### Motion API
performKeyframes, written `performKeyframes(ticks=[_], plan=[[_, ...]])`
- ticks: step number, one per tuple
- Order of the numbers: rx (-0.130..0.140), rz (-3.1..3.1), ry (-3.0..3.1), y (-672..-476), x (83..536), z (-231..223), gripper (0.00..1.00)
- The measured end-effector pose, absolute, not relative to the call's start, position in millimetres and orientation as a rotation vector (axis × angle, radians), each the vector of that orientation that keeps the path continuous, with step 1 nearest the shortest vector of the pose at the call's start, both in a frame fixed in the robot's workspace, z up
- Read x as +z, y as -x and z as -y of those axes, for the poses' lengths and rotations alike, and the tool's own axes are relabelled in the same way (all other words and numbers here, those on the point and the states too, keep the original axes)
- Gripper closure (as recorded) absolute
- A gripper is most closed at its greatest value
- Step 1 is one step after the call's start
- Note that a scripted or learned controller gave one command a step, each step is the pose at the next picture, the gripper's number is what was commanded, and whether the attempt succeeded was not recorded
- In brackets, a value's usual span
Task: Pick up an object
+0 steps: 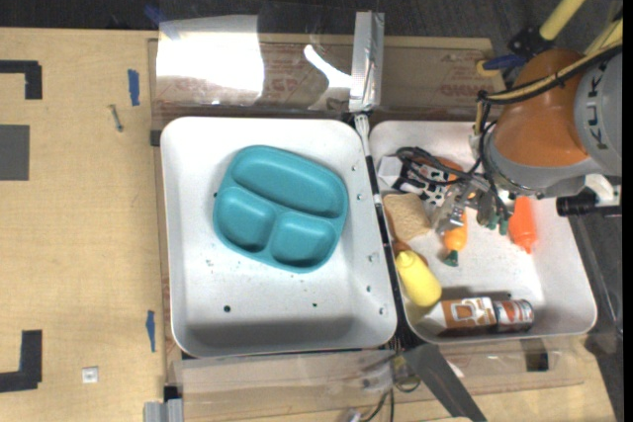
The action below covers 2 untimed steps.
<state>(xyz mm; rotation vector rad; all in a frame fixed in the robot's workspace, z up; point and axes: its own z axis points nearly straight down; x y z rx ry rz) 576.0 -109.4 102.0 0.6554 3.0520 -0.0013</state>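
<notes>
Camera view has the grey arm's two-finger gripper [465, 203] low in the right white bin [569, 296], poised over the small orange carrot-shaped toy [453, 237] beside the tan bread slice [404, 214]. Looks like the approach step; next comes closing and lifting. Jaw state? Cannot tell, because the wrist and cables clutter everything there.

Colours in the two white bins

The left bin [188, 212] is white with a few tiny dark dots, and it holds a teal plate [280, 206]. The right bin [564, 282] is white too. In it are a yellow toy [418, 279], a tan slice [404, 213], a small orange carrot [454, 240] with a green tip, a bright orange piece [522, 223], and a brown and white can [487, 312]. The arm [542, 119] at the upper right has an orange band. The bench [74, 242] is light tan.
</notes>
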Motion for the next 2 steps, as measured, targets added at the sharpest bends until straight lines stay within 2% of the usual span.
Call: performKeyframes(ticks=[1,2], plan=[[-0.001,-3.053,-0.656,-575.7,101.3,109.2,0.00],[0.005,-3.017,-0.832,-554.8,89.3,111.5,0.00]])
